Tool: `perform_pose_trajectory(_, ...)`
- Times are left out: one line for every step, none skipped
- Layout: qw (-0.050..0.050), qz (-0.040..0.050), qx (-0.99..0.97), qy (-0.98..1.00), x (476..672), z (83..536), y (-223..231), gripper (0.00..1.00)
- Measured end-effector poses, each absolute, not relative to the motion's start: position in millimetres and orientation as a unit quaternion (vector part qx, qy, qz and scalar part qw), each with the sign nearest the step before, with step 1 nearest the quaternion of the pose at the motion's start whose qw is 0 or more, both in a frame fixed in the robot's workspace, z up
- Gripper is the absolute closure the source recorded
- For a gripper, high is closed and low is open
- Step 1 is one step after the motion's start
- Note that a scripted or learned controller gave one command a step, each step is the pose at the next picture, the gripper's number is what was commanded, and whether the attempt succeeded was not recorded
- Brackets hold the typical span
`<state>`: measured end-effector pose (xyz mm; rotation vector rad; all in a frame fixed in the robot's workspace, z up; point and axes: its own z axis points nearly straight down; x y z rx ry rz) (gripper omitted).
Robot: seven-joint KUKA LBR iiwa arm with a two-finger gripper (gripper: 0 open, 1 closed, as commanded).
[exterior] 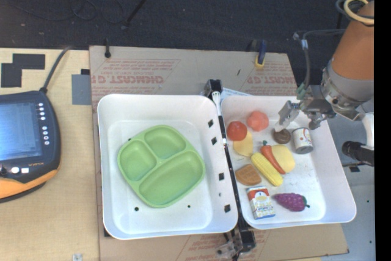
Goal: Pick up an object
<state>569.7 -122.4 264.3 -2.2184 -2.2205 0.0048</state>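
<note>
While the pincer (300, 114) hangs over the far side of the right bin (342, 205), its fingers stand spread wide with nothing between them. Just below it lie a brown round piece (281, 136) and a small can (302, 140), almost touching each other. Nearer the camera from the pincer sit a carrot (270, 158) and corn cob (267, 169). Crowding is the likely hazard: a finger could land on the can, roll it aside, and close on air.
</note>
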Motion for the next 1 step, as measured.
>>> perform_pose_trajectory(0.006,0.0040,-0.707,-0.707,546.8,194.9,-140.3,0.00)
